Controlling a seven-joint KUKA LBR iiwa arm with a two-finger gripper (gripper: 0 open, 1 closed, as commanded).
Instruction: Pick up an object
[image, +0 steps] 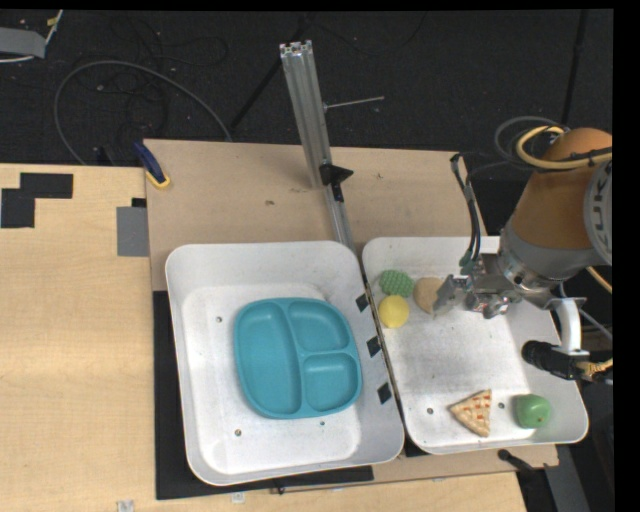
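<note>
In the right bin (450, 345) lie a tan round object (427, 293), a green bumpy ball (395, 282), a yellow ball (393, 312), a pizza slice toy (473, 411) and a green apple-like ball (532, 409). My gripper (462, 294) hangs low over the bin's upper part, just right of the tan object, its metal tip next to that object. No object shows between its fingers.
The left bin (200, 300) holds a teal divided plate (297, 355). A metal post (312, 140) rises behind the bins. Black clips (372, 345) sit along the seam between the bins. A black part of the arm (555, 357) overhangs the right bin's right edge.
</note>
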